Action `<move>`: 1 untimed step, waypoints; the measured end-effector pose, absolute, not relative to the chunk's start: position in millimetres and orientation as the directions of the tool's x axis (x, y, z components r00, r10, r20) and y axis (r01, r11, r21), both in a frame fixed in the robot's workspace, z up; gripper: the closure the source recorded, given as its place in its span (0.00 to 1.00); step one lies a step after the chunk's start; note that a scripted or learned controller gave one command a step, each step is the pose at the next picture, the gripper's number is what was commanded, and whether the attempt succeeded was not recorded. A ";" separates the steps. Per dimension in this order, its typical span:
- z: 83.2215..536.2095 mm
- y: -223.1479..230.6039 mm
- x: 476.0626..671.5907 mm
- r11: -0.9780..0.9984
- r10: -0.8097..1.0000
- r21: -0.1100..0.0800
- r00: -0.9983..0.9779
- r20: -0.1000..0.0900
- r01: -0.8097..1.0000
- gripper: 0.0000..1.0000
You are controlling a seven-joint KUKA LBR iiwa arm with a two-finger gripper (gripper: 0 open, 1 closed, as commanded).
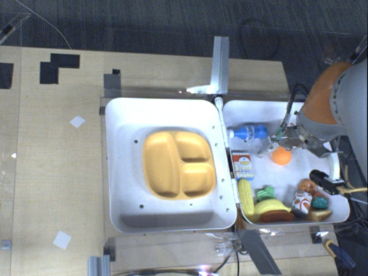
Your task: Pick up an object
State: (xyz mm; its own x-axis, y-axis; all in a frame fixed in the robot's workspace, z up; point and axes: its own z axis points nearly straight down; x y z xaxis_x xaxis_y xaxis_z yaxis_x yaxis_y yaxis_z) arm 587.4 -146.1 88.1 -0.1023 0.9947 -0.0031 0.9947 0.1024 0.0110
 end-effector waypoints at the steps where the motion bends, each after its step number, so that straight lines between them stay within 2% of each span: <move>1: 102.7 -146.5 590.9 0.110 0.994 0.021 -0.110 -0.009 0.994 1.00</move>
